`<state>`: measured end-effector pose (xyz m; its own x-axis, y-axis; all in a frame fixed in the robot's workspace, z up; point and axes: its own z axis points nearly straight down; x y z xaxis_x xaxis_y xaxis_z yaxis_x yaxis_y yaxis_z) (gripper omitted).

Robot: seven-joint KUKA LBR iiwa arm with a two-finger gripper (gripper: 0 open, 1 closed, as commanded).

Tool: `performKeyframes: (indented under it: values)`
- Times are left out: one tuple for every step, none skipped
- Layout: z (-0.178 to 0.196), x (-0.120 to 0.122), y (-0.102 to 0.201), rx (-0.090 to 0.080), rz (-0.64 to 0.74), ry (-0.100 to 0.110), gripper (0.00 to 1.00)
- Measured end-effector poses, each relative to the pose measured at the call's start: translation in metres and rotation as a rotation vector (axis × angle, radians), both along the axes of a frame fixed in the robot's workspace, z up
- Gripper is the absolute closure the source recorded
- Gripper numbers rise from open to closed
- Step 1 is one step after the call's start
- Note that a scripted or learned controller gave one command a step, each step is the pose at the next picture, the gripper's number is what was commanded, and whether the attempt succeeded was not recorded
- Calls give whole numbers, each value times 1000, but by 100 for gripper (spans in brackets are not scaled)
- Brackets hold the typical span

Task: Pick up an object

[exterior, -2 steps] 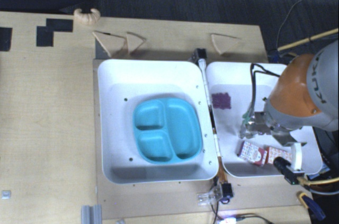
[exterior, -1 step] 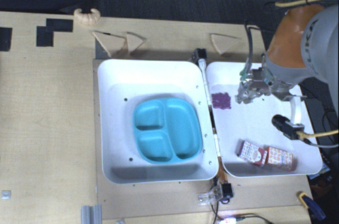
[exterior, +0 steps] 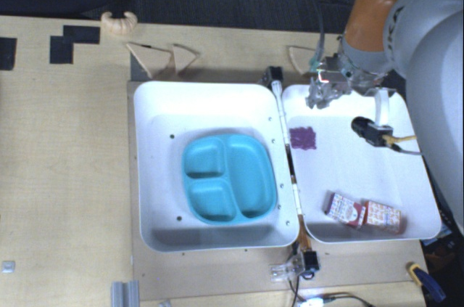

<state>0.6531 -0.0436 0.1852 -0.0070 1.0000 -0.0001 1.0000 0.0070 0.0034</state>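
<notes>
Purple item (exterior: 303,138): lying flat in the right bin (exterior: 406,182) near its left wall, just below and apart from the gripper (exterior: 319,96), which is hanging over the bin's far corner. Red-and-white carton (exterior: 362,213): resting near the front edge. Blue divided tray (exterior: 229,177): sitting in the left bin (exterior: 156,153).

right bin (exterior: 348,175): under gripper (exterior: 319,96) | left bin (exterior: 156,153): left of gripper, touching right bin | bench (exterior: 65,175): beneath both bins | black clamp (exterior: 273,74): just left of gripper | black squares (exterior: 72,41): far left | tan knob (exterior: 118,22): far left, beside squares
</notes>
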Motion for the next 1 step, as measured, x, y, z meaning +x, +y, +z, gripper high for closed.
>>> performKeyframes:
  values:
    - [0, 0, 0, 0, 0, 0, 0]
